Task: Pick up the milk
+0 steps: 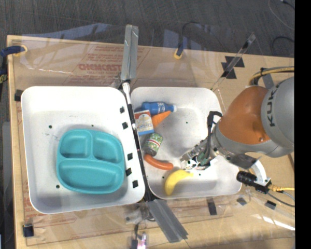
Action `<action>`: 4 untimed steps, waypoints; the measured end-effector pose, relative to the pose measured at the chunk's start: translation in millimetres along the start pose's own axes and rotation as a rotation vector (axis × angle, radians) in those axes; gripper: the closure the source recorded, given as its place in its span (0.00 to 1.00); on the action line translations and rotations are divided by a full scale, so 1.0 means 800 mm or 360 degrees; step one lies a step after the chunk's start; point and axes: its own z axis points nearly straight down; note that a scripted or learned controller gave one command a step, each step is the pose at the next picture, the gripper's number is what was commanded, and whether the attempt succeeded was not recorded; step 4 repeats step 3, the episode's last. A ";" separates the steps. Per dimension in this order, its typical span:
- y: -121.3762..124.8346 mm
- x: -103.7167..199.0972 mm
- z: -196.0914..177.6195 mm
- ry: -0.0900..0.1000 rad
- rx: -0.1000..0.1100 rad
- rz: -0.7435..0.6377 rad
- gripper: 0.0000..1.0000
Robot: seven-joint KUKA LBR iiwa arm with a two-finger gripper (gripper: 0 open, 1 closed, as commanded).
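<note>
Gripper [197,158]: low in right bin [197,95], over a small dark-and-white item; jaw state cannot be told; yellow banana [175,180] just beside; milk carton [143,122] against the divider, between blue bottle [157,108] and green can [154,143]; left bin [36,100]: teal tray [90,160].

Smooth matt turquoise plastic tray [89,161] in a glossy white plastic bin [36,139]; glossy orange arm band [242,119].
</note>
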 end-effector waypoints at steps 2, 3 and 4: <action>0.000 0.000 0.000 0.0000 0.0000 0.0000 0.00; 0.000 0.000 0.000 0.0000 0.0000 0.0000 0.00; 0.000 0.000 0.000 0.0000 0.0000 0.0000 0.00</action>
